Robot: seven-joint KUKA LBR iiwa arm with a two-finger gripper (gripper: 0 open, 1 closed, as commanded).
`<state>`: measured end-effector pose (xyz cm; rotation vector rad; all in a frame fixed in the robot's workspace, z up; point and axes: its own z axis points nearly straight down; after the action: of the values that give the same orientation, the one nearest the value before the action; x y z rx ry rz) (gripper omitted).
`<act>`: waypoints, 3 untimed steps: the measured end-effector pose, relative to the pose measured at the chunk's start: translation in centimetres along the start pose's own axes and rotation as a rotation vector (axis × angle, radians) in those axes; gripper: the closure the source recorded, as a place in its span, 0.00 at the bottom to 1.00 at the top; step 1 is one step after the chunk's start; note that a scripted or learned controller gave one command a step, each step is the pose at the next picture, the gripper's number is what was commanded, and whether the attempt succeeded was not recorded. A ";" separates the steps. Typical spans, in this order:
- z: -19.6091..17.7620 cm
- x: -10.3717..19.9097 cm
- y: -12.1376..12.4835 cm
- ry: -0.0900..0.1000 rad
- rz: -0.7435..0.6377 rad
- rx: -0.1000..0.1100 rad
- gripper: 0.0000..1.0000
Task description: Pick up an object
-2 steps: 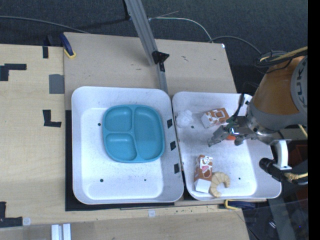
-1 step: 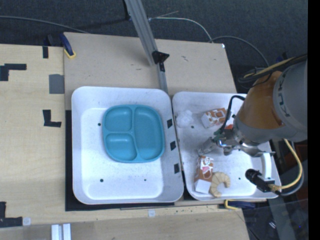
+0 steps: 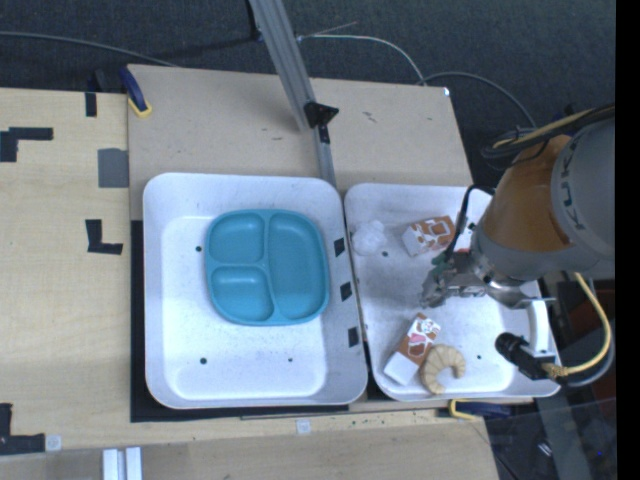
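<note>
Gripper (image 3: 437,286) low over the right bin (image 3: 385,278) floor — finger state impossible to tell. Just below, carton (image 3: 419,339) touching croissant (image 3: 441,366). Left bin (image 3: 170,268) with teal tray (image 3: 267,266).

two white bins (image 3: 160,268), one blue divided plate (image 3: 267,266), two small cartons (image 3: 432,234), one croissant (image 3: 441,365), perhaps one clear lump (image 3: 369,236)
</note>
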<state>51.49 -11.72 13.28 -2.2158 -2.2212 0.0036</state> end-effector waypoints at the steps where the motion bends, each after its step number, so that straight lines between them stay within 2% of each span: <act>1: -4.8 0.7 -0.6 -0.001 0.001 -0.007 1.00; 2: -10.7 -0.1 -0.3 -0.003 0.001 -0.009 1.00; 3: -12.5 0.0 -0.3 -0.001 0.001 -0.005 1.00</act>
<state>51.27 -11.76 25.83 -2.2203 -2.2234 -0.0008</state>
